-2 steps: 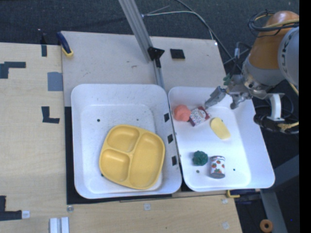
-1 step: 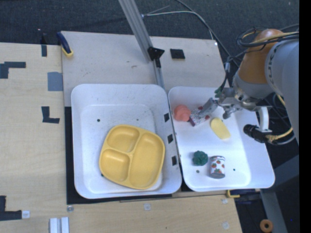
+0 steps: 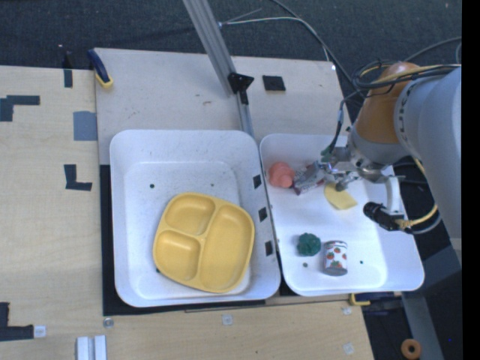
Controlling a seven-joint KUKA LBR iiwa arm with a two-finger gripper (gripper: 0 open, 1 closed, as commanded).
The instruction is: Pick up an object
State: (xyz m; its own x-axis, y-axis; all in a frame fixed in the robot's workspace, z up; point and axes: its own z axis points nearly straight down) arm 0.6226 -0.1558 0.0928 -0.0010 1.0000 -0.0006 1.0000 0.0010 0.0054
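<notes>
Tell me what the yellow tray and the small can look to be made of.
Tray: probably moulded plastic, an even matte yellow with soft rounded compartment edges. Can: likely metal, judging by its pale, shiny top rim, with a printed label around its body; too small to be sure.

Left bin [image 3: 135, 156]: white, holding a plain yellow divided tray [image 3: 204, 241]; right bin [image 3: 390, 265]: white, holding a salmon-pink lump [image 3: 281, 174], a pale yellow piece [image 3: 341, 199], a dark green knobbly item [image 3: 308, 244] and a white can [image 3: 335, 258] printed with small red and green marks. Arm [image 3: 420, 118]: grey with an orange band, gripper [image 3: 309, 178] dark grey metal. Bench [image 3: 45, 171]: pale wood with grey and black tape patches, against dark carpet [image 3: 90, 13].
</notes>
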